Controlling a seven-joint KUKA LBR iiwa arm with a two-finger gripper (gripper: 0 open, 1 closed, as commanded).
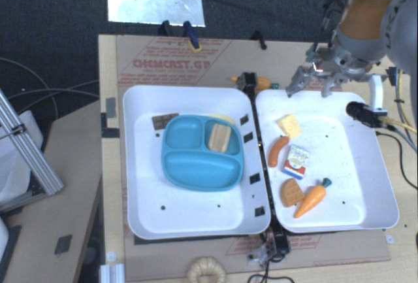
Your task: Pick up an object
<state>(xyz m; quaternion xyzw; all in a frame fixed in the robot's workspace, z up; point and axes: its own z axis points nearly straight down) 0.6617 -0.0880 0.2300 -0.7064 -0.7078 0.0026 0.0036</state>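
Pincer above the far rim, food below and toward us

Fingers of the gripper [312, 82] stand spread, as we read them, one prong to the left and one to the right with open air between, and nothing sits in that gap. We see the gripper hanging over the far edge of the right bin [372, 177], near its back left corner, with the orange-banded arm reaching in from the right.

From there every candidate lies nearer the camera, down the view. Closest is the yellow cheese wedge [289, 125], just inside the bin and a little left of the gripper. Beyond it we find the sausage [277, 151], its long axis running roughly near-to-far with a slight lean, then the small carton [297, 161] beside it. Farthest are the brown cookie [291, 192] and the carrot [310, 200], which lies on a diagonal with its green top pointing up and right.

We judge the cheese wedge the shortest reach: a short pull toward us and a descent. The left bin [140, 164] holds a blue divided plate [196, 164], well apart from the gripper.
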